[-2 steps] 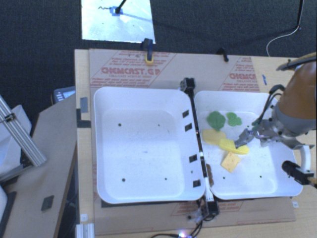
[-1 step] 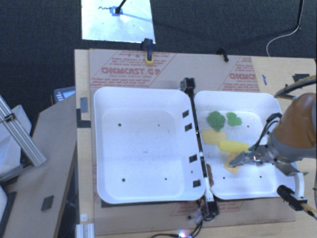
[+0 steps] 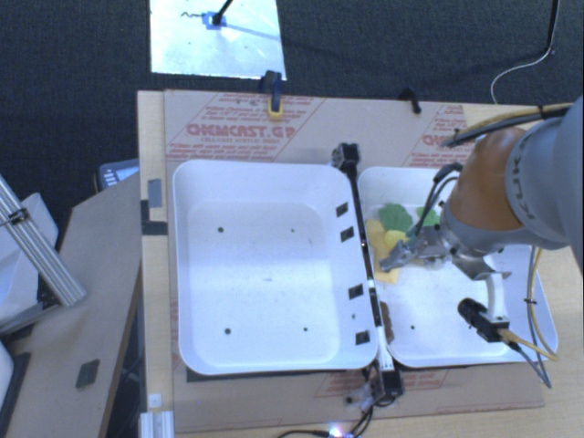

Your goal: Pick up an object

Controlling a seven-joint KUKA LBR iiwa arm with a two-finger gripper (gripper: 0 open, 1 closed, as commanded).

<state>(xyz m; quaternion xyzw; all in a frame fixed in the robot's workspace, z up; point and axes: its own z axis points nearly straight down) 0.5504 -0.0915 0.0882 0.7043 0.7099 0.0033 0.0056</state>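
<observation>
Below, two bins (image 3: 265,185) on seemingly cardboard (image 3: 383,121).

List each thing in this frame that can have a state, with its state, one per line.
gripper: down inside the right bin, beside the yellow object; finger state hidden
yellow object: lying in the right bin near the divider, not lifted
green object: lying in the right bin, partly covered by the arm
right bin: holds the objects and the gripper
left bin: flat on the bench
</observation>
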